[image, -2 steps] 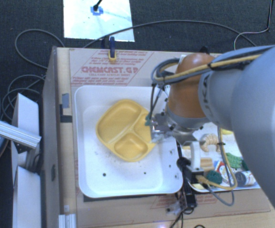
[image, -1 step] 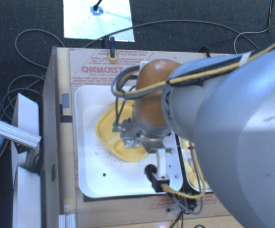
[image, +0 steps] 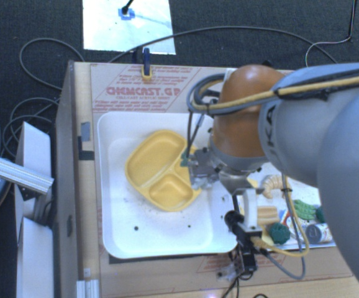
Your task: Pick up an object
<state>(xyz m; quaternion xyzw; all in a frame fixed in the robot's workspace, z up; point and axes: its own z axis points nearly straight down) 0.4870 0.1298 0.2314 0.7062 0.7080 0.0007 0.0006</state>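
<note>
A yellow divided plate (image: 159, 169) lies in the left white bin (image: 120, 228), tilted toward the bin's right side. The arm's orange wrist band (image: 245, 113) hangs over the divider between the two bins. My gripper (image: 195, 172) sits below it at the plate's right edge. The wrist body hides its fingertips. In the right bin lie a green toy (image: 278, 233), a tan block (image: 266, 215), a green leafy piece (image: 305, 208) and a pale ridged piece (image: 272, 184).
The arm's grey body (image: 328, 135) covers most of the right bin. Cables and a black fitting (image: 245, 253) hang near the bins' front edge. A cardboard sheet (image: 142, 87) lies behind the bins.
</note>
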